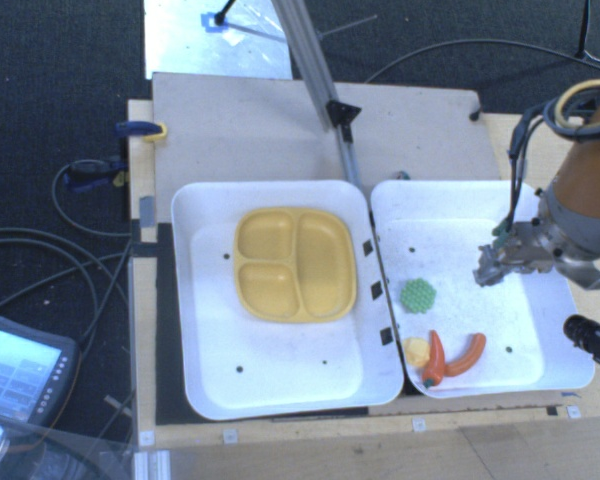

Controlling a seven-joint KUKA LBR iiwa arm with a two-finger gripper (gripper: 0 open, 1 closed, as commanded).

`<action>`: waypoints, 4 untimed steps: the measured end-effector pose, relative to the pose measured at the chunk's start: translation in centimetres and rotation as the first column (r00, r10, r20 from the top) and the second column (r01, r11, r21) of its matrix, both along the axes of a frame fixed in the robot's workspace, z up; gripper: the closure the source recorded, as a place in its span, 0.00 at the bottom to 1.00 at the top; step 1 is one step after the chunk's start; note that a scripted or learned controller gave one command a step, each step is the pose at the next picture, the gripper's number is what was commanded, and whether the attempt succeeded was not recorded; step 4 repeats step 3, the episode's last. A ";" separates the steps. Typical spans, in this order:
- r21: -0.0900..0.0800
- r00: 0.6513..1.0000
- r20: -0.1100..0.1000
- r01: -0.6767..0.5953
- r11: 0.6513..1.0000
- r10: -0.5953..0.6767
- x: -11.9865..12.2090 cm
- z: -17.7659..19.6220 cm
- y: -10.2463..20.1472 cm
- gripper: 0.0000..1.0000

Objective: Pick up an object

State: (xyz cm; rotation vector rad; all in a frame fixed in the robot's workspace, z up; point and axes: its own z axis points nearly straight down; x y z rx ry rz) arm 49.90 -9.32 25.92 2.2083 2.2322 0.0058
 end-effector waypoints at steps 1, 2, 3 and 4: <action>0.000 1.000 -0.001 0.000 1.000 0.000 0.8 0.1 4.4 1.00; 0.001 1.000 -0.001 -0.002 1.000 0.002 1.9 0.5 10.0 1.00; 0.001 1.000 -0.002 -0.001 1.000 0.001 2.9 0.4 15.0 1.00; 0.001 1.000 -0.002 -0.001 1.000 0.001 2.9 0.4 15.0 1.00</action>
